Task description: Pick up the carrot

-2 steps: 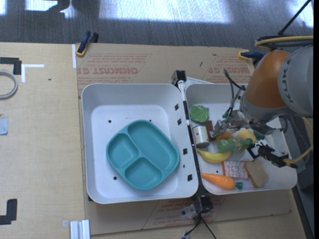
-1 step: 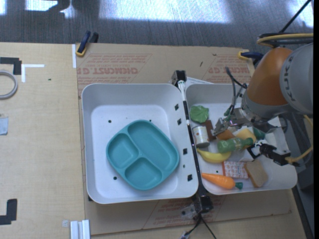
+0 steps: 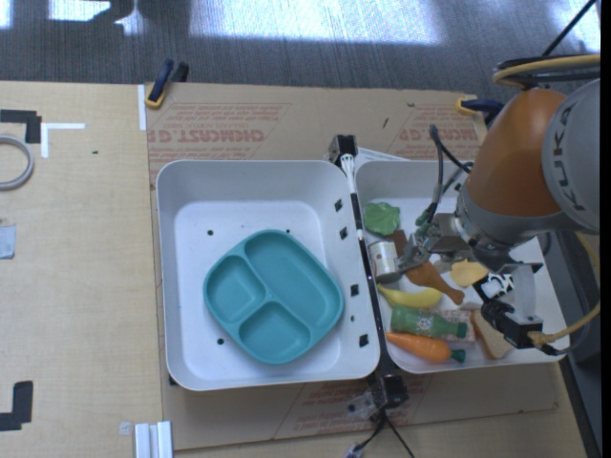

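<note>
Carrot lies at the near edge of the right bin, orange, with its green end pointing right, just beside a green bottle and below a banana. It is free: nothing grips it.

The arm hangs over the right bin, and the gripper sits above the clutter near a small can, a brown drumstick-like piece and a green leafy toy. That is well short of the carrot, with the banana and bottle between them. Its dark fingers look slightly parted, with nothing visibly between them (the blur and clutter make the gap hard to read).

Judged from this, the task is at the approach step, before any grasp. The next move calls for carrying the gripper toward the near edge of the bin until it is over the carrot, turning the fingers to close across the narrow body, then descending. The tight spot is the bottle pressed close along the carrot's far side and the bin wall close on the near side; one finger has to slip between carrot and bottle.

The left bin holds a teal divided plate, which plays no part here.
</note>
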{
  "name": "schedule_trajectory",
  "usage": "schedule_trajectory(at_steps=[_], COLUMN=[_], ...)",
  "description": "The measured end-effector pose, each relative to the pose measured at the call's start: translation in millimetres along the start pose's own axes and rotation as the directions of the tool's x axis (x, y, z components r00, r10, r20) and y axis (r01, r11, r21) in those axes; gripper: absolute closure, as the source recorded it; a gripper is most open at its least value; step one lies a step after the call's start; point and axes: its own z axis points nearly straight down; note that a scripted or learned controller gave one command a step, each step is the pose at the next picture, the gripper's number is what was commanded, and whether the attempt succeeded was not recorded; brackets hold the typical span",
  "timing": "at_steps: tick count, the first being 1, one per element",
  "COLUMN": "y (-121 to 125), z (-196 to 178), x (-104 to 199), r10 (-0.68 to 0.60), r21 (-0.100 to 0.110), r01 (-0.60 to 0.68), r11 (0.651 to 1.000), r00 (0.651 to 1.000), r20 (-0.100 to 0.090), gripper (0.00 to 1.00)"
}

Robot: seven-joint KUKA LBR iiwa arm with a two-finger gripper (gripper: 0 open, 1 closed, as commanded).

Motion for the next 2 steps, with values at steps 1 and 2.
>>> schedule_trajectory(at_steps=[1, 2], y=[19.0, -2.6], z=[61.0, 83.8], x=[-66.2, -92.1], r10=[0.023, 0.095], r21=[0.001, -0.019], r01=[-0.023, -0.095], r11=[1.0, 0.995], r00=[1.0, 0.995], r20=[0.0, -0.004], gripper=[1.0, 1.0])
